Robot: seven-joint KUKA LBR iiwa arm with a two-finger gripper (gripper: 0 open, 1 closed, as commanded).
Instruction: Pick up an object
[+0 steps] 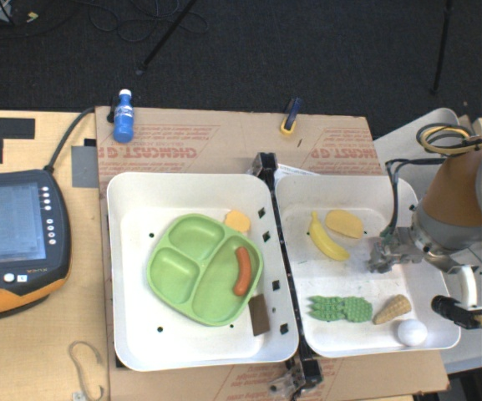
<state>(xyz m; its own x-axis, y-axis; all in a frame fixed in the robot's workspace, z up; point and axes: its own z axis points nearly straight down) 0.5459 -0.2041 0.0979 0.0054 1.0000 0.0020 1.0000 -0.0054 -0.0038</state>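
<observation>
The right bin (366,341) holds a yellow banana (327,239), a yellow lemon-like piece (344,222), a green bumpy vegetable (339,309), a tan cone (392,309) and a white ball (411,333). My gripper (383,256) hangs low over the right side of this bin, right of the banana and above the cone. Nothing shows between its fingers. The left bin (132,324) holds a green divided plate (200,267) with a red sausage (241,271) on it, an orange piece (237,220) at its top edge and a brown block (258,314) below.
A grey and orange tablet (11,236) lies left of the bins. A blue bottle (123,117) and a blue-yellow clamp (290,116) stand on the cardboard behind. The arm's grey body (449,203) covers the right bin's far right side.
</observation>
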